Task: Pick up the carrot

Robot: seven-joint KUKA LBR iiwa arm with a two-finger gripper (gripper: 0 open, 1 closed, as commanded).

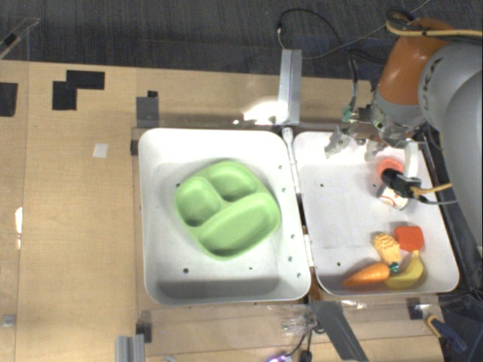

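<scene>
Nearest us, the carrot point(367, 274) lies at about 6 o'clock in the right bin point(339, 217), touching a yellow banana point(408, 272), with a pale ridged toy point(386, 246) and an orange-red block point(409, 237) just behind. At the bin's 1 o'clock corner, well apart from the carrot, we see the arm's jaws point(352, 146) spread open and holding nothing, a red-and-white object point(391, 173) near them. On the table's left bin point(158, 202) rests a green divided plate point(226, 207).

Orange carrot point(367, 274), yellow banana point(408, 272), green divided plate point(226, 207), white bins point(151, 225), grey arm point(453, 89) with orange band
</scene>
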